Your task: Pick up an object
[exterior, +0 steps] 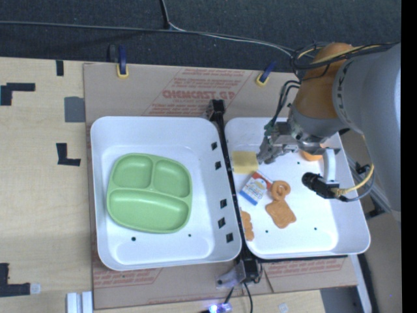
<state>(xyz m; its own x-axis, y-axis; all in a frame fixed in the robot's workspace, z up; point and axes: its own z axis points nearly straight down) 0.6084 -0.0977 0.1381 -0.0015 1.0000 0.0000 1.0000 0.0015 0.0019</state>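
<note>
Two bins side by side on a bench. Gripper (268, 150) hangs over the right bin (339, 237), near its far left part. Just left of the gripper lies a sponge (244, 162); just below it a packet (254, 190); a toy figure (280, 208) nearer the viewer. A divided plate (150, 192) rests in the left bin (117, 132), well left of the gripper.
</note>
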